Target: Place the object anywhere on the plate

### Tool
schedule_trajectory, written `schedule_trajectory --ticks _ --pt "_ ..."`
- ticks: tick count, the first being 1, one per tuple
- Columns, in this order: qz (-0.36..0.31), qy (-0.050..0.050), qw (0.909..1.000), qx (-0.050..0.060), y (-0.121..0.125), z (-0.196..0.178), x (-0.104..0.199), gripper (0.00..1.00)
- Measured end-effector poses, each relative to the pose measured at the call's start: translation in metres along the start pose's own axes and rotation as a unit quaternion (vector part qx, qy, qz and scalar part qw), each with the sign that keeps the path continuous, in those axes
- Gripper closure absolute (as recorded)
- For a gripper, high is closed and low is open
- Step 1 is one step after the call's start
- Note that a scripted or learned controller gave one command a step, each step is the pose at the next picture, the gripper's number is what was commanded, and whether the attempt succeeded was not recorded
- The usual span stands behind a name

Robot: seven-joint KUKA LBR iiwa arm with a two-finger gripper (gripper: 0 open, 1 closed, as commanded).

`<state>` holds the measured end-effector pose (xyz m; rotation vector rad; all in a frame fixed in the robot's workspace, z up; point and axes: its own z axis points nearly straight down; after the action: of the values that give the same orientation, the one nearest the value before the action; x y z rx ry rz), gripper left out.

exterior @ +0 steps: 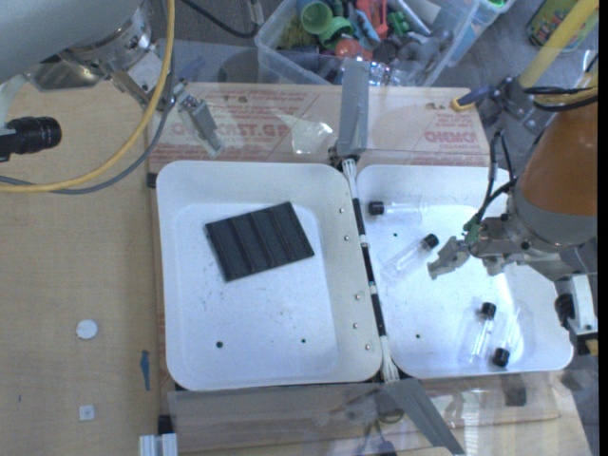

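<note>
Two white bins sit side by side mid-frame. In the left bin (190,350) a dark ribbed plate (259,240) lies flat and slightly askew, upper centre of its tray. The right bin (418,350) holds clear vials with black caps: one vial (391,208) near its top edge, another vial (414,252) just left of the gripper (446,260), and a pair of vials (490,333) at lower right. The gripper hangs over the right bin; how far its fingers are parted I cannot tell, and nothing visible sits between them
</note>
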<state>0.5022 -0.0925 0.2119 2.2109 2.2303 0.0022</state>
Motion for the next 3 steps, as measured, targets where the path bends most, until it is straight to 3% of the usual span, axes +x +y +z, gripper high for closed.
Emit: schedule_trajectory --ticks 1,2,3 --pt "0.0 0.0 1.0 0.0 0.0 0.0 0.0 0.0" --pt "0.093 -0.001 0.9957 0.0 0.037 0.028 0.019 0.0" --pt "-0.124 -0.001 0.9923 -0.001 0.049 0.006 0.048 0.0"
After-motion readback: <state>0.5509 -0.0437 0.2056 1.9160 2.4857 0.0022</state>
